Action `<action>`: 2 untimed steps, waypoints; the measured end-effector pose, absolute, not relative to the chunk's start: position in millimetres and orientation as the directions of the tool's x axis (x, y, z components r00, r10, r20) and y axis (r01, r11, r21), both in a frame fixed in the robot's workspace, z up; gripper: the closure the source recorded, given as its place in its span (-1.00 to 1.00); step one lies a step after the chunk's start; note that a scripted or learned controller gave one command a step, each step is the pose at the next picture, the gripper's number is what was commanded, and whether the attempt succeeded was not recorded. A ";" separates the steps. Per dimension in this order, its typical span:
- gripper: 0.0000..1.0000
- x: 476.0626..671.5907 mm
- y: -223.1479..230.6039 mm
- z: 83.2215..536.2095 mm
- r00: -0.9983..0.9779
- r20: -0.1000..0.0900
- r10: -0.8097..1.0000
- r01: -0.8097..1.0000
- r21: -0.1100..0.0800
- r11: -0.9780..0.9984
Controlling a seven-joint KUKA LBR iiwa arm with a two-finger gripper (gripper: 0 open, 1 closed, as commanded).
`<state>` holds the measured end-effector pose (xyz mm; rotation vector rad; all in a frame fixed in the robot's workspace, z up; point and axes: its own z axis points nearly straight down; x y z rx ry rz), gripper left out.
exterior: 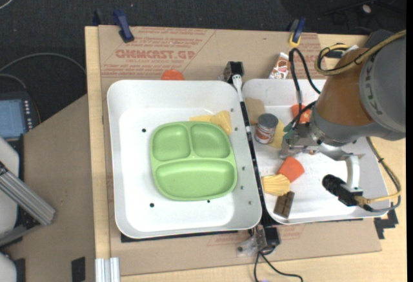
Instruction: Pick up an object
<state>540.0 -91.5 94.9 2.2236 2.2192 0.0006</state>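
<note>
Gripper [292,140] hung low over the right bin [319,203], near its middle, under the grey and orange wrist. Whether it was spread or pressed together could not be told, and nothing was seen held in it.

The left bin [129,113] carried a green divided plate [192,159] lying flat at its centre, with a yellow ridged piece [219,120] just beside the plate's far right corner.

In the right bin, the loose objects to pick lay on the side next to the left bin. A small can [265,127] with a silver top stood upright just left of the gripper. An orange block [292,168] lay just in front of the gripper. A second yellow piece [275,183] lay beside the block, and a dark brown bar [284,204] lay close to the bin's near rim.
</note>
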 end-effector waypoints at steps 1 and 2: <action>-1.00 539.8 -91.5 94.2 0.002 0.001 1.000 1.000 -0.001 -0.002; -1.00 483.5 -97.8 83.9 0.003 0.003 1.000 1.000 -0.007 -0.003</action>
